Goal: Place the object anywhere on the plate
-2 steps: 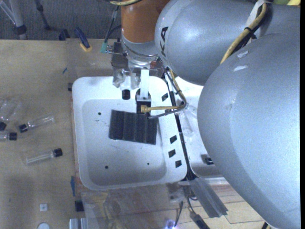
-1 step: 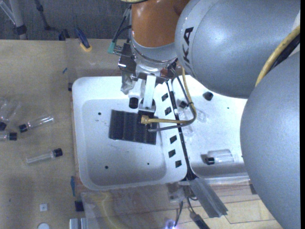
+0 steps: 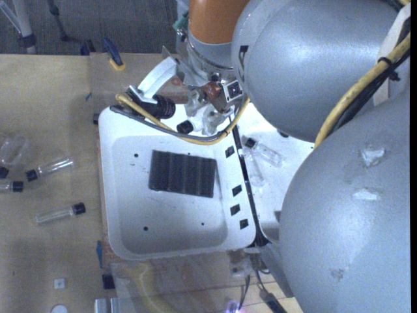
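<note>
A tan wooden desk [image 3: 52, 103] is seen carrying two shallow white bins side by side: the left bin [image 3: 130, 240] lies in plain sight, while the right bin [image 3: 296, 152] is largely covered by the arm. Several clear vials with black caps [image 3: 58, 212] are scattered on the bare desk to the left of the bins, and a blue and yellow clamp [image 3: 115, 56] is seen near the desk's far edge.
</note>
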